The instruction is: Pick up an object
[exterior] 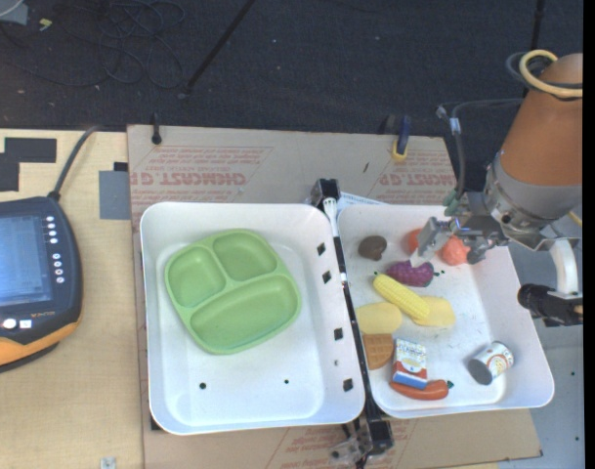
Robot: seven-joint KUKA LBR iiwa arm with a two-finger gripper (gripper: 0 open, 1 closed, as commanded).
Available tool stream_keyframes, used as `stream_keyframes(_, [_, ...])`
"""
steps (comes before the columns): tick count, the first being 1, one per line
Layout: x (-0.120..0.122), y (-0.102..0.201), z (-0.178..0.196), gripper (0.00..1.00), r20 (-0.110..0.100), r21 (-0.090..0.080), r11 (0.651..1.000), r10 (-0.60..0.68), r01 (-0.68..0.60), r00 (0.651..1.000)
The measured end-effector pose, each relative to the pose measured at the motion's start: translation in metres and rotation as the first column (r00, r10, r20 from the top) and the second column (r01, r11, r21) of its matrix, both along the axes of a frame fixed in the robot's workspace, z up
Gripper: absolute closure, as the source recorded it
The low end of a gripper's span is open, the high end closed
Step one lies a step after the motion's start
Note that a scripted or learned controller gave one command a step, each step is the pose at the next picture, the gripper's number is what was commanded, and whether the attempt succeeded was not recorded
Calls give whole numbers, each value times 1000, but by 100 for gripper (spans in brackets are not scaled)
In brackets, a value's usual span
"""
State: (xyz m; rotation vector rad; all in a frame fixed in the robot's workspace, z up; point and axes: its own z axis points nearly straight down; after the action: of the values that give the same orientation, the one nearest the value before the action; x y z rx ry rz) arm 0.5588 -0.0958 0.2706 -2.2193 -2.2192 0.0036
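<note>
Mirrored print on the cardboard sheet (240, 167) under the white bins reads roughly "CHEMCAST". In the right bin (531, 379), the gripper (451, 234) hangs at two o'clock, just beside a smooth orange-red toy tomato (455, 252); I cannot tell its opening. Purple grapes (412, 273) and a yellow corn cob (403, 296) lie centrally. The left bin holds a green divided plastic plate (233, 289).

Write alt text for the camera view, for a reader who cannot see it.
A grey and orange robot arm's gripper hovers over the right white bin, which holds toy food including a corn cob, purple grapes and a small can. The left white bin holds a green divided plate.
</note>
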Motion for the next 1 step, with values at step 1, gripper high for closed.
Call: stream_keyframes(1, [46, -46, -70, 0, -2, -2, 1000, -2, 2, 1000])
